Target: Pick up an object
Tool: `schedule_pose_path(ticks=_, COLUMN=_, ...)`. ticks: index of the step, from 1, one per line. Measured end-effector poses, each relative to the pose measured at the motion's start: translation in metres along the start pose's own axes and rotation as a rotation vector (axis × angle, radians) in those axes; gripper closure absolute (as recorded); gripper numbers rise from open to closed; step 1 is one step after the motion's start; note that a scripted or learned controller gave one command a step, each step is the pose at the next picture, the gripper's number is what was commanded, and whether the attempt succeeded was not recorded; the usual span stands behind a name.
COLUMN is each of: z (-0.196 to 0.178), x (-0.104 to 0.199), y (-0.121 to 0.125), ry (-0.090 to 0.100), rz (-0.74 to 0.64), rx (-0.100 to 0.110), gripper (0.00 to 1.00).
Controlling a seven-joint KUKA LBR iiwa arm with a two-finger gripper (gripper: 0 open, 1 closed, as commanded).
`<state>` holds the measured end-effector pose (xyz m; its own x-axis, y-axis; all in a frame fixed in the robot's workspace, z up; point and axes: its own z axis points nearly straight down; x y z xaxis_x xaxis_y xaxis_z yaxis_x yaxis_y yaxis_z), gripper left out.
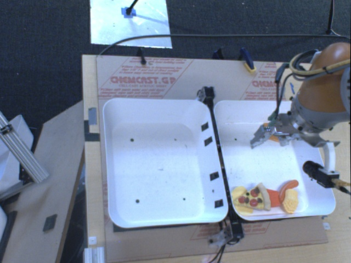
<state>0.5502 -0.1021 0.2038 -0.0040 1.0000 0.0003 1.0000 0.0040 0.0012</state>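
Note:
Toy food lies along the front wall of the right bin [249, 163]: a pizza slice [250, 197] on a yellow round piece, an orange-red sausage shape [287, 187] and a yellow wedge [291, 202]. My gripper [268, 140] hangs over the middle of the right bin, well behind the food and apart from it. Its grey fingers [256, 141] are spread open and slant down to the left, with nothing between them. A small orange-yellow bit shows just above the fingers; I cannot tell what it is.
The left bin [159, 106] sits beside the right one, joined along a black-clipped divider [215, 147]. The arm's orange band [323, 86] and cables loom over the right bin's back right corner. A black fitting [317, 173] sticks out near the right wall.

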Motion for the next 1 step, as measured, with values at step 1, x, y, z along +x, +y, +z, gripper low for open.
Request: schedule_pose_path(ticks=1, z=0.0368, x=-0.0666, y=0.0388, ry=-0.003, rz=0.005, rx=-0.004, gripper=0.0)
